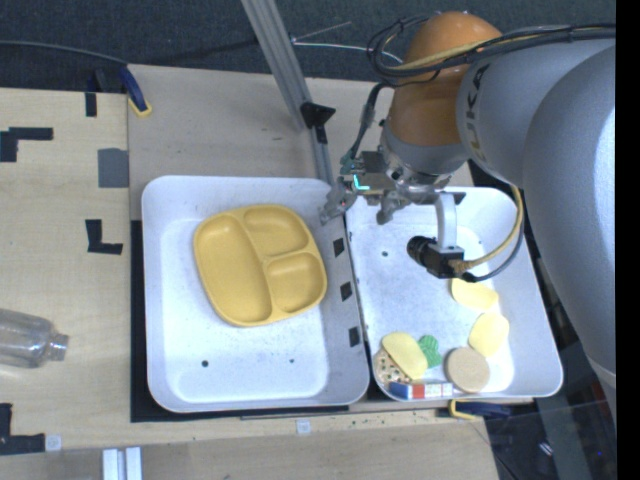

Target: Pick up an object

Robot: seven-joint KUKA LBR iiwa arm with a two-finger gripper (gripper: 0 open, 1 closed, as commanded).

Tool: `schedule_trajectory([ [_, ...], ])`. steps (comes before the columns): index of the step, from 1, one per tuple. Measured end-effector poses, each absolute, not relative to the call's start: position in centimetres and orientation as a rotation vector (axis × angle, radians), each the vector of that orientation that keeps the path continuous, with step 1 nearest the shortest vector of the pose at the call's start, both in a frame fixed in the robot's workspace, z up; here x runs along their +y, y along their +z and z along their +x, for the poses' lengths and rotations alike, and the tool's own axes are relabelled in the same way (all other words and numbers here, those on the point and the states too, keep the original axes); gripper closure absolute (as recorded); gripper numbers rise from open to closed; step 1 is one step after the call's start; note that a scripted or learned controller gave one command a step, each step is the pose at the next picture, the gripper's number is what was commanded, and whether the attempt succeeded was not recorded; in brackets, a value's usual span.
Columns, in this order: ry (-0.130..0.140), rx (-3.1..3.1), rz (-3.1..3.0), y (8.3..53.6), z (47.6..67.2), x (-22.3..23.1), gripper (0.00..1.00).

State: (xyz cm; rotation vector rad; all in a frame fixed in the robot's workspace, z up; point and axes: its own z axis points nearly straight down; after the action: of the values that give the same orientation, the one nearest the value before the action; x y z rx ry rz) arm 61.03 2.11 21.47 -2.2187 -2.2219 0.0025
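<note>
Located gripper (388,206) over far end of right bin (395,288), close to the divider; cannot tell whether open or closed. Found small objects clustered at near end of same bin, well apart from gripper: yellow pieces (488,333), tan disc (467,368), green item (429,348). Noted yellow divided plate (260,263) lying in left bin (165,268).

No legible text, label or number anywhere.

Robotics lab: industrial arm (560,138) over a tape-marked wooden bench (60,288), left bin (250,368) beside right bin (400,278).
</note>
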Motion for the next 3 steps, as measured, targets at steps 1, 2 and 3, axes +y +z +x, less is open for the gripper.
schedule_trajectory([
  [1, 0.001, -2.222, -2.217, 22.4, 61.0, 2.2, 1.0],
  [2, 0.012, -2.216, -2.221, 18.6, 57.0, -0.6, 1.0],
  [3, 0.006, -2.219, -2.218, 18.8, 53.4, 0.8, 1.0],
])
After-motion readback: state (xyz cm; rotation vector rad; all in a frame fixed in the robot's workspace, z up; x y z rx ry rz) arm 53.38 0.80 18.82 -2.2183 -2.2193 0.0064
